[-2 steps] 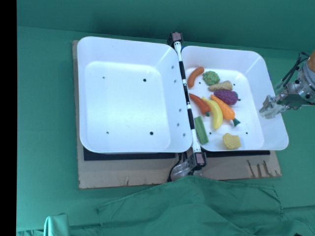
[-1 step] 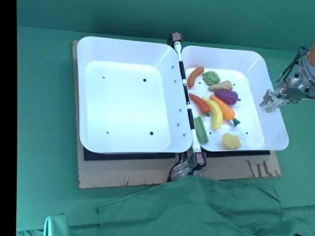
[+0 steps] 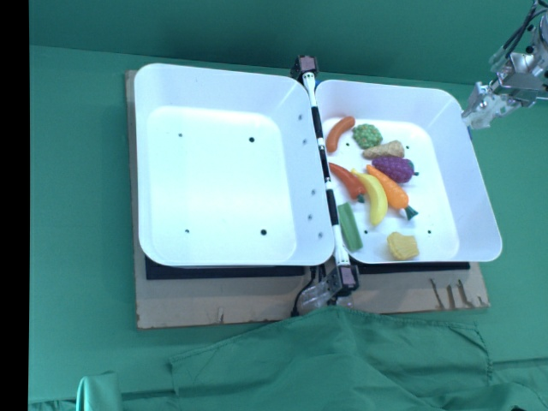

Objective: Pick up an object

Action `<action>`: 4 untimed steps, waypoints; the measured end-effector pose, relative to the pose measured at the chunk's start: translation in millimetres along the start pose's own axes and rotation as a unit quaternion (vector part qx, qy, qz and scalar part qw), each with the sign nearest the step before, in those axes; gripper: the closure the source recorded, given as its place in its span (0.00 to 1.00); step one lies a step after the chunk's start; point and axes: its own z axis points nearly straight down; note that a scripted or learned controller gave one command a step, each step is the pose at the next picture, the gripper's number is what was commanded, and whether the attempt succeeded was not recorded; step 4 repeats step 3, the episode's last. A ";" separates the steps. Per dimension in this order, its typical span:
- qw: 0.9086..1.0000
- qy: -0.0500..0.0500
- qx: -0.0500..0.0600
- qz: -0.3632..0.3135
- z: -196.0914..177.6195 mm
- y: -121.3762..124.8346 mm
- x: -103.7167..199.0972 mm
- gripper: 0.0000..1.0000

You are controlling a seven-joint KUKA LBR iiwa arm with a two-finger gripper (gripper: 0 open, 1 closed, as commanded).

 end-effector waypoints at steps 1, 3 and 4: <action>1.000 0.002 0.006 0.003 -12.0 -33.9 -0.8 1.00; 1.000 0.001 0.001 0.000 -98.7 -41.1 14.2 1.00; 1.000 0.001 0.001 0.000 -98.7 -41.1 14.2 1.00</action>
